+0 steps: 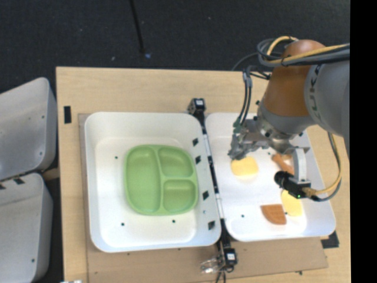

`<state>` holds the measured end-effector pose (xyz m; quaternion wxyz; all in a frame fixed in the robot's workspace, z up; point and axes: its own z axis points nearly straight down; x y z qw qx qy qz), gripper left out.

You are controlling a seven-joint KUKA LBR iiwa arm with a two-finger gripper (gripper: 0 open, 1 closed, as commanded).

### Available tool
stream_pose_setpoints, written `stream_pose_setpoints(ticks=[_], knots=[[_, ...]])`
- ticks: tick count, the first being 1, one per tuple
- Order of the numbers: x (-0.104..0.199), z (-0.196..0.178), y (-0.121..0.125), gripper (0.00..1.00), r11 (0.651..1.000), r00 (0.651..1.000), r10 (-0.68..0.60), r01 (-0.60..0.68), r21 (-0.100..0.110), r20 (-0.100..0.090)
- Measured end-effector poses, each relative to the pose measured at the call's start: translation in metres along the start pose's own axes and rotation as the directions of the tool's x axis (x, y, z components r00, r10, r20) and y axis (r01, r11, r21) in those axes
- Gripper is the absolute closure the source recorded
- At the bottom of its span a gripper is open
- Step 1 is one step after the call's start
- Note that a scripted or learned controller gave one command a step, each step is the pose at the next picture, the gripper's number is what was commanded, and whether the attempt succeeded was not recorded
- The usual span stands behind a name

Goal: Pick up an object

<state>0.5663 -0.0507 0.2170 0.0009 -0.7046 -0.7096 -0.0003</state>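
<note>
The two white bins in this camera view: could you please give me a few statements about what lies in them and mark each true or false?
1. The green divided plate lies in the left bin. True.
2. The gripper hovers over the left bin. False: it is over the right bin.
3. A yellow piece lies just below the gripper. True.
4. The brown piece lies on the green plate. False: it lies in the right bin.

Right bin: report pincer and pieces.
Pincer low over yellow piece, grip unconfirmed. Orange-brown piece and second yellow piece lie apart.
</note>
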Motion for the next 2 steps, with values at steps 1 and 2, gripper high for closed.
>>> stream_pose_setpoints(ticks=[1, 2], knots=[[0.055, 0.004, 0.005, 1.0, 1.0, 1.0, 0.0, 0.0, 0.0, 0.0], [0.108, 0.006, 0.004, 1.0, 1.0, 1.0, 0.001, -0.001, -0.002, 0.001]])
